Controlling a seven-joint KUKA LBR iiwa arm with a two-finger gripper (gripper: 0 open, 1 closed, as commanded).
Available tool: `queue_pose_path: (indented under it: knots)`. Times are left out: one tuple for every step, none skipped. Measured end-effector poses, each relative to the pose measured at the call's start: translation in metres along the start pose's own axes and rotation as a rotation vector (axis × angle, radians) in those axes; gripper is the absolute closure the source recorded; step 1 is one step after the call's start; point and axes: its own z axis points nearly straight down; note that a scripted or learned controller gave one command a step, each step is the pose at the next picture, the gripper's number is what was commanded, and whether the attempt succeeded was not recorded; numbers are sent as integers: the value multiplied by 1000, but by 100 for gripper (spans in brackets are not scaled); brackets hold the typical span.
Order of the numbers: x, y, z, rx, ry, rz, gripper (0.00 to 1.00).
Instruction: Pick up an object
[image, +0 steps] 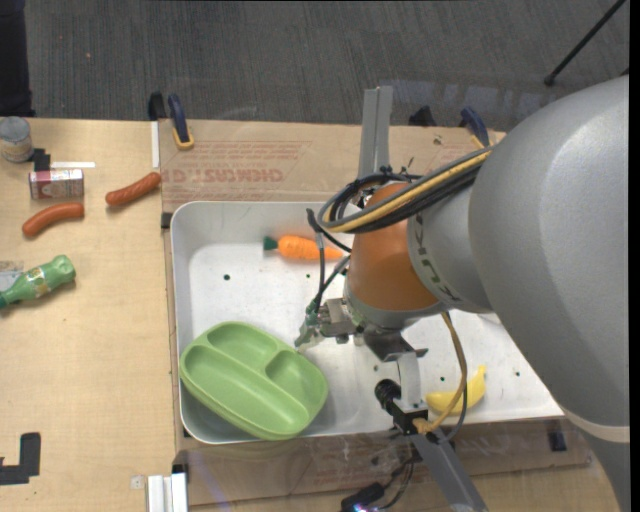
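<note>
Green divided plastic plate (254, 380) sits lower left of my hand (322, 330); I cannot tell its state; I should pinch the raised rim squarely

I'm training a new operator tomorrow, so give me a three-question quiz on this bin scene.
1. True or false: the green divided plate sits in the white bin's near-left corner.
2. Which item lies by the bin's far wall? A) carrot B) banana C) green bottle
3. Fill in: two red sausages lie on the ____, outside the bin.

Key: 1 true; 2 A; 3 wooden bench.
</note>
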Motion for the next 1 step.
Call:
queue_pose_path:
  knots:
    - [25, 150, 4, 19, -6, 199, 0]
